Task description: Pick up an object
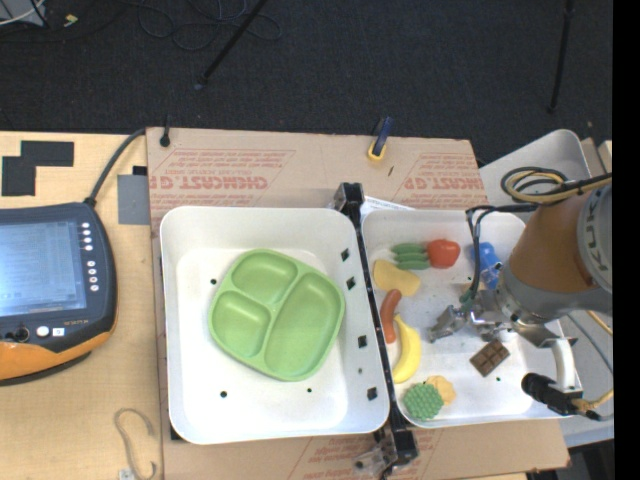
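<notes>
a green divided plate (278,313) lies in the left bin (185,268). in the right bin (450,408), a banana (406,350) sits at six o'clock of a yellow piece (393,276), with a red tomato (444,254) toward twelve. the pincer (452,322) hovers mid-bin at three o'clock of the banana, fingers spread, holding nothing; a brown block (489,357) lies just beside it.

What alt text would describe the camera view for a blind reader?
A grey robot arm's two-finger gripper hovers in the right white bin among toy foods, beside a yellow plastic banana. The left white bin holds a green divided plate.
</notes>
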Robot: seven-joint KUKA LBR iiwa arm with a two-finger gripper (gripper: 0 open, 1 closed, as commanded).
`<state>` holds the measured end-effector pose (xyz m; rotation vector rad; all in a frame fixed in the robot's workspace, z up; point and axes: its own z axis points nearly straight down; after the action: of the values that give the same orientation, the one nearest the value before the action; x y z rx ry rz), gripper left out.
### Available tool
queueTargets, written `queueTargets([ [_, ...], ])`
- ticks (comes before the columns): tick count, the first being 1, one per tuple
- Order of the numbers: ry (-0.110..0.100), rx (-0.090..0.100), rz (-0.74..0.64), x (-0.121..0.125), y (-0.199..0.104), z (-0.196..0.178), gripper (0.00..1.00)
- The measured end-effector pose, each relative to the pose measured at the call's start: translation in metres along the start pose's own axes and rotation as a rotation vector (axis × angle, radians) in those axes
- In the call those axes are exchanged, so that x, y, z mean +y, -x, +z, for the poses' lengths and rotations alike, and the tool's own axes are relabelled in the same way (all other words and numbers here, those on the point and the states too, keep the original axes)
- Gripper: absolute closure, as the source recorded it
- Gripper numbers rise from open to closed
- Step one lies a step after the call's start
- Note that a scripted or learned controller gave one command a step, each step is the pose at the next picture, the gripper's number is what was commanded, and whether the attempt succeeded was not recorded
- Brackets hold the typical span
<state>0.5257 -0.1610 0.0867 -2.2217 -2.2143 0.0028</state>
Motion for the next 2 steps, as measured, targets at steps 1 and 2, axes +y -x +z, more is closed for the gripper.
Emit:
queueTargets([
  [1, 0.000, 0.000, 0.007, 0.000, 0.002, -0.011, 1.00],
  [2, 0.004, -0.002, 0.004, -0.008, 0.012, -0.066, 1.00],
])
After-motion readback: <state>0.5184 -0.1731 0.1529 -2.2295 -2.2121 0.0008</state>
